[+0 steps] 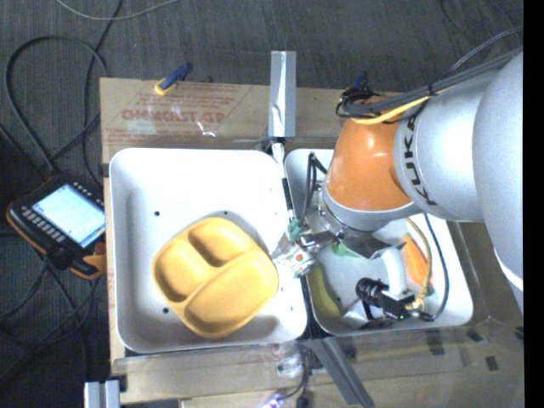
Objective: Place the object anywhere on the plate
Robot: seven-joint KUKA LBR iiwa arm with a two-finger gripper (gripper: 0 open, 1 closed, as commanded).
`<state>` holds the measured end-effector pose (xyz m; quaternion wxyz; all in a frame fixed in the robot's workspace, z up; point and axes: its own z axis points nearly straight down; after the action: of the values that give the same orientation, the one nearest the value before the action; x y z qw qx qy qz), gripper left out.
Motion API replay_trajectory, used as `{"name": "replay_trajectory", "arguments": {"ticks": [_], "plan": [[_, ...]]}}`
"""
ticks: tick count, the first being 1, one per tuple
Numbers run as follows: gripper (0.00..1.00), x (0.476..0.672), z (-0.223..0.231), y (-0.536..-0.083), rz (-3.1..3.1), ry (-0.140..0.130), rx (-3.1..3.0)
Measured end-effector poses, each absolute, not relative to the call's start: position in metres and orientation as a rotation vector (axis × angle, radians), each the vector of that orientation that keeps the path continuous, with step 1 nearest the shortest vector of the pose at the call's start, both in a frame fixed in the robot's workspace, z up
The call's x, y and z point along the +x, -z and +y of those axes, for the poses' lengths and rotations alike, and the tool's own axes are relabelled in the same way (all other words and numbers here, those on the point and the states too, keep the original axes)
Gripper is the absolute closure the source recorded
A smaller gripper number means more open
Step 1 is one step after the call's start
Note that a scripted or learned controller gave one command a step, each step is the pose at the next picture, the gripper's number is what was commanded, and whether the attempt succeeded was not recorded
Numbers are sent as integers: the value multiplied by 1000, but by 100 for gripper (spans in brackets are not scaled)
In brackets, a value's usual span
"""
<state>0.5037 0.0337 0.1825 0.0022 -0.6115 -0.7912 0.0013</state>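
A yellow plate [215, 275] with three compartments lies in the left bin [170, 177], toward its front right. My gripper [296, 252] hangs low over the wall between the two bins, just off the plate's right rim. The wrist and its orange band cover most of the gripper. A small white and green piece [299, 260] shows at its tip; I cannot tell whether it is held. In the right bin [459, 308], an orange object [416, 262] lies at the right and a yellow-green object [320, 294] at the front left, both partly hidden by the arm.
A white object [393, 266] sits in the right bin beside the orange one. A metal post [282, 92] stands behind the bins' shared wall. A handheld pendant [59, 219] lies left of the bench. A blue and yellow tool [172, 77] rests on the cardboard at the back.
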Motion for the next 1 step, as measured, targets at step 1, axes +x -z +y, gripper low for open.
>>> {"name": "replay_trajectory", "arguments": {"ticks": [1], "plan": [[0,504,33,-182,-2481,-4,-1920]]}}
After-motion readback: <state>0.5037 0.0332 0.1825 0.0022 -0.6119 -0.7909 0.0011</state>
